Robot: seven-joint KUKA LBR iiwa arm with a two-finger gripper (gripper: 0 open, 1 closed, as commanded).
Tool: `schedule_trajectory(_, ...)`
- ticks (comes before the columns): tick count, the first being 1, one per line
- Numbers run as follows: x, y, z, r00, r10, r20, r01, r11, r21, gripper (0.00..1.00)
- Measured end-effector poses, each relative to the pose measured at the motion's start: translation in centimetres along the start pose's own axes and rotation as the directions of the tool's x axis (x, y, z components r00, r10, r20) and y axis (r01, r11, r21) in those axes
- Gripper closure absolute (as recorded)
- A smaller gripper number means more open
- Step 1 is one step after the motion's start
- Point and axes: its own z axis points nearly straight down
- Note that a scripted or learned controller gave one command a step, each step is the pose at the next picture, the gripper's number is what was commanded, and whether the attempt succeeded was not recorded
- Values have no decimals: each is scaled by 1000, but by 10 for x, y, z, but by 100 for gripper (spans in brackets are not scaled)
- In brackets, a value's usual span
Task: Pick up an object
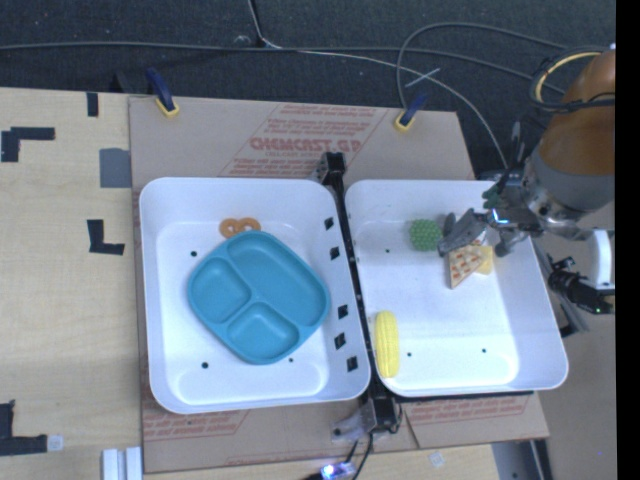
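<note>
Light wooden bench [60, 298] — a brown cardboard sheet [300, 138] lies flat on it, clamped at the far edge. Two white bins — left [160, 298], right [530, 358] — sit touching on the cardboard.

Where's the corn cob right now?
In the camera view, the corn cob lies in the right bin, against its left wall near the front corner, well below the green object and apart from the gripper.

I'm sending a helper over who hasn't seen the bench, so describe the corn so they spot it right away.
Look at the right-hand white bin. Along its left wall, near the front corner, lies the corn. It is the only plain yellow, elongated piece there, well apart from the green item and pizza slice at the back.
</note>
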Motion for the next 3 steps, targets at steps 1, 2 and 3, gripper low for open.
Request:
schedule_trajectory(1,0,2,-7,1000,-3,2,3,1000,-12,0)
schedule_trajectory(2,-1,0,57,1000,-3,2,3,1000,-8,0)
schedule_trajectory(3,-1,8,104,1000,-3,3,3,1000,-9,0)
